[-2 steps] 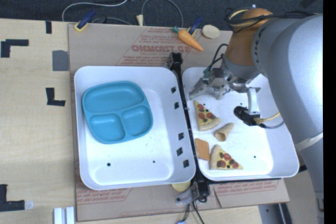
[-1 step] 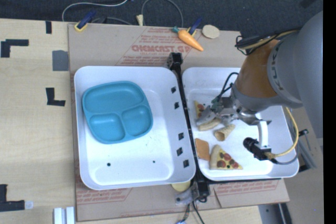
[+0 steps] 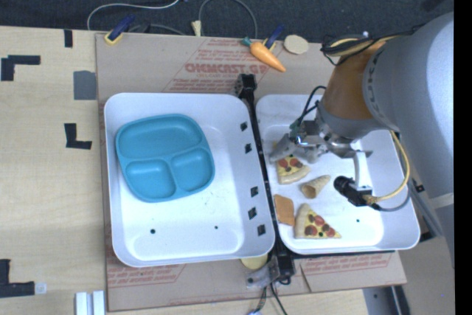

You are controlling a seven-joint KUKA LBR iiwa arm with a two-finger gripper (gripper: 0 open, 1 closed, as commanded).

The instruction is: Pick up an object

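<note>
Lying flat on the floor of the right bin (image 3: 391, 229), a pizza slice (image 3: 290, 169) sits directly beneath the gripper (image 3: 293, 147), which hovers at its far edge; whether the claw is parted or closed cannot be told from above. Nothing appears lifted, so the pick looks not yet done. Near it rest a cone-shaped piece (image 3: 316, 186), an orange cracker (image 3: 284, 209) and a second pizza slice (image 3: 315, 223). A blue divided plate (image 3: 164, 156) occupies the left bin (image 3: 125, 232).
</note>
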